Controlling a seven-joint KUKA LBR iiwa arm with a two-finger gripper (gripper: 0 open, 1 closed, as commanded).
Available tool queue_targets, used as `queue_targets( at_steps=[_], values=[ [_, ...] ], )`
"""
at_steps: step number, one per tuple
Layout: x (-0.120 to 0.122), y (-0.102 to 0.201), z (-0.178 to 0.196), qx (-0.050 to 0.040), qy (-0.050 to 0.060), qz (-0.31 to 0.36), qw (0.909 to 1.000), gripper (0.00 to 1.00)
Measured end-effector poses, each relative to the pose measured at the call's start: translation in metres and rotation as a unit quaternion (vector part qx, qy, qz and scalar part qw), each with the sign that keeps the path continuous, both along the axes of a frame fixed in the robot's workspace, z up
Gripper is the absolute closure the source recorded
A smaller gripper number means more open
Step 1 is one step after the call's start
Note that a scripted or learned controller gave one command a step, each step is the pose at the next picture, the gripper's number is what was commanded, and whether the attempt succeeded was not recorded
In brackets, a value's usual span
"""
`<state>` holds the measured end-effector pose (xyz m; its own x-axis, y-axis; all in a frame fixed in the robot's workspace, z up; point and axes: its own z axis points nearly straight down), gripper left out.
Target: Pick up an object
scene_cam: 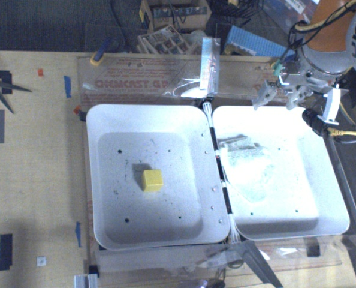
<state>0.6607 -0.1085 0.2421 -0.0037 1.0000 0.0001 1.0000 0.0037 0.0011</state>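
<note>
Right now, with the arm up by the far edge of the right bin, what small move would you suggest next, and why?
Probably swing the gripper left, toward the yellow block. The block lies alone near the middle of the left bin, while the gripper hangs above the far rim of the right bin, holding nothing.

I count two white bins: the left bin (100, 131) and the right bin (331, 215). One yellow block (153, 180) lies in the left. The right holds perhaps one clear wrapper (241, 146), hard to make out.
</note>
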Motion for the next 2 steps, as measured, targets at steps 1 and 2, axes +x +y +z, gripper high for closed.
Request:
queue_targets(
  at_steps=[1,2],
  values=[
    [-0.117,-0.014,-0.15,-0.0011,-0.006,0.096,0.9953,0.0],
    [-0.115,-0.014,-0.139,-0.0008,-0.01,0.095,0.9954,1.0]
  ],
)
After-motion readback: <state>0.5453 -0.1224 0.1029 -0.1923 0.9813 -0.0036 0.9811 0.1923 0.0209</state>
